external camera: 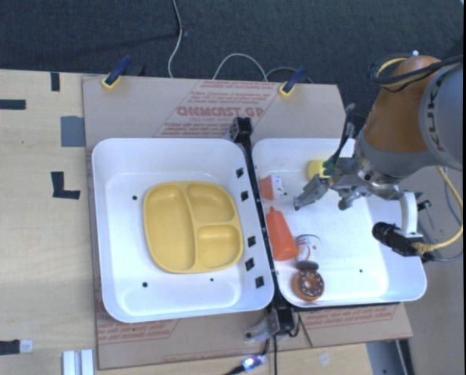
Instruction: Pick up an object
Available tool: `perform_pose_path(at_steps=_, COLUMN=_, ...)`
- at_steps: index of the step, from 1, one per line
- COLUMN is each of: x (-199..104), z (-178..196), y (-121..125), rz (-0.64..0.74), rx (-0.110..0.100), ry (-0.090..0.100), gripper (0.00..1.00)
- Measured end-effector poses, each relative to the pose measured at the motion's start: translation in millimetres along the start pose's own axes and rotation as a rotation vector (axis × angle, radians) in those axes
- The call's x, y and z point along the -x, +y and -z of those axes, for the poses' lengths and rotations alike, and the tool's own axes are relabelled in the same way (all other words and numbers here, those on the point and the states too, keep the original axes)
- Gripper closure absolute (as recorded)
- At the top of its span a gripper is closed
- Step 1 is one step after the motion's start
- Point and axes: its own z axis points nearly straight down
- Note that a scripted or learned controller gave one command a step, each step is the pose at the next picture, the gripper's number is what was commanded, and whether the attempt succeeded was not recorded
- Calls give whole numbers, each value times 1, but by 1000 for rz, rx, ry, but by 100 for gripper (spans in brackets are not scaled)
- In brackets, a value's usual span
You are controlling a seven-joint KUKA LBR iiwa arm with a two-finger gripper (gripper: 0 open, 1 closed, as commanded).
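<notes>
Gripper [326, 195] hangs over the right bin [373, 291], fingers [307, 196] spread apart w/ nothing between them. No single target is set, so any item in that bin counts.

Items sit along the bin's left side, prob. just where they got dropped: small box [277, 186] near the divider [252, 201], orange bottle [279, 235] lying flat right beside the divider, a can [307, 245] touching or nearly touching it, donut [308, 284] close to the front rim. A yellow thing [317, 168] peeks out behind the gripper, partly hidden.

Room: bottle is tight vs the wall on its left, so little finger clearance there. Donut is near the rim but free on other sides. Bin centre and right are bare, good for approach. Left bin [108, 209] holds a yellow tray [192, 226], w/ bare floor around it.
</notes>
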Motion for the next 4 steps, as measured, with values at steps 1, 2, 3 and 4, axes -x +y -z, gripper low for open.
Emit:
perform_pose_path(at_steps=1, x=0, z=7, y=3, rz=3, rx=13, ry=-2, gripper=0)
perform_pose_path(at_steps=2, x=-4, z=-37, y=4, rz=2, rx=10, ry=-2, gripper=0)
perform_pose_path(at_steps=3, x=-13, z=-84, y=1, rz=2, rx=10, ry=-1, gripper=0)
perform_pose_path(at_steps=4, x=-13, z=-107, y=1, rz=2, rx=13, ry=-3, gripper=0)
